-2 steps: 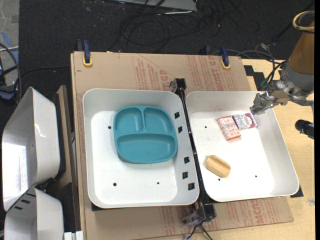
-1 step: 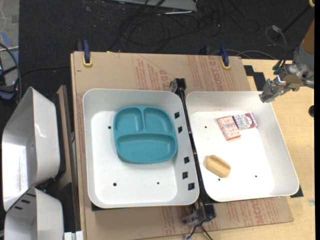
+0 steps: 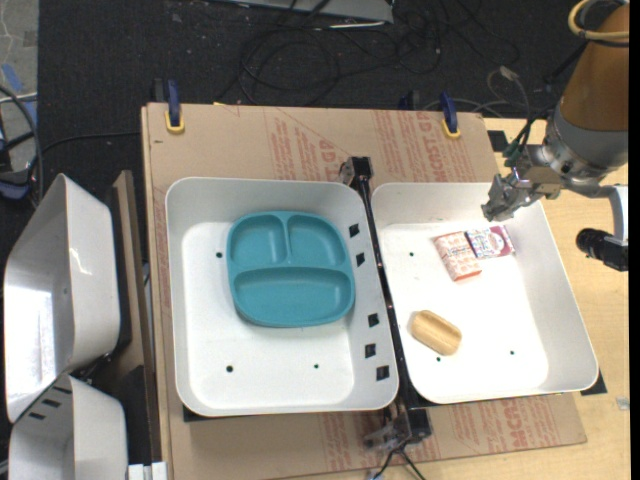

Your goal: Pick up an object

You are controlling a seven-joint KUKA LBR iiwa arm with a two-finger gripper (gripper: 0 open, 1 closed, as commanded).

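On the table (image 3: 260, 133), a sheet of brown board with clamps at its far edge, two shallow white bins sit side by side. The left bin (image 3: 195, 298) carries a teal divided plate (image 3: 291, 268) lying flat near its middle. The right bin (image 3: 530, 348) holds the likely targets: a small red-and-white packet (image 3: 457, 255) and a pinkish packet (image 3: 491, 242) touching it, both towards the bin's far right corner, and a tan, bread-like lump (image 3: 436, 331) lying alone nearer the bin's near left part. The arm (image 3: 600, 78) comes in over the table's far right corner, and the gripper (image 3: 499, 203) hangs just beyond the two packets, close to the bin's far rim; whether it is released or clenched I cannot tell, as the tip is small and dark against the bin

Nothing appears between the gripper and any object, so the pick is judged not yet made. To do it well, choose one thing and centre on it: the pinkish packet is nearest, but it abuts its neighbour, so a descent between them risks nudging both or pinching two. Coming down squarely over one packet's short width should help. The tan lump, standing clear of everything, looks the easier grasp, though farther off
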